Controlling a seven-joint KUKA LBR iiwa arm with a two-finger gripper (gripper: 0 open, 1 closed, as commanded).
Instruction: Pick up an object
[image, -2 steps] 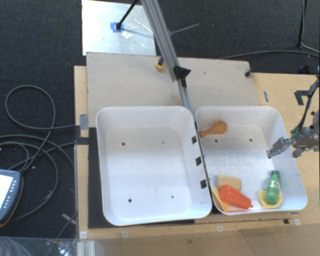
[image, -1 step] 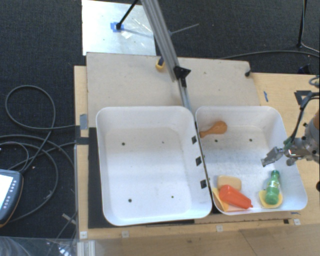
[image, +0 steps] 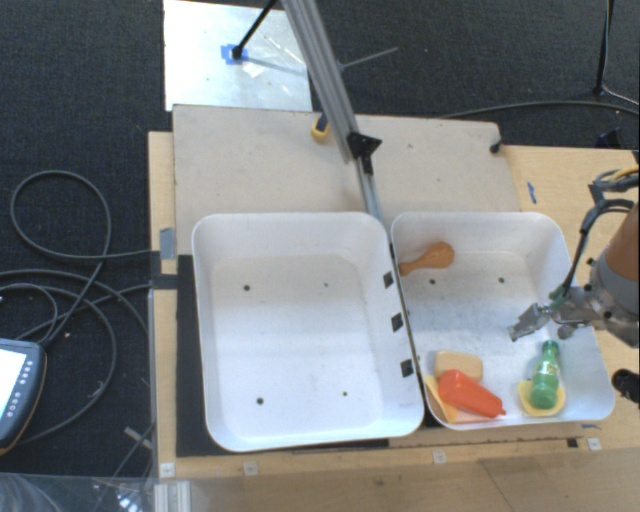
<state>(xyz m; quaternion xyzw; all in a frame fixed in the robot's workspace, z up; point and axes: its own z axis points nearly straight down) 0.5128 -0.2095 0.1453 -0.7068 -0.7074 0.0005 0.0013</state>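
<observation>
Desk with two white bins (image: 300, 235); hand (image: 540, 322), state indiscernible, above the green bottle (image: 545, 375): light, rigid, slippery; grasp mid-body.

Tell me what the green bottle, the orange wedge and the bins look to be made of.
Green bottle: probably plastic, translucent green with a bright highlight. Orange wedge: likely moulded plastic or rubber, uniform saturated colour, smooth; cannot tell which. Bins: thin white plastic, by their rounded, moulded corners and faint sheen.
</observation>
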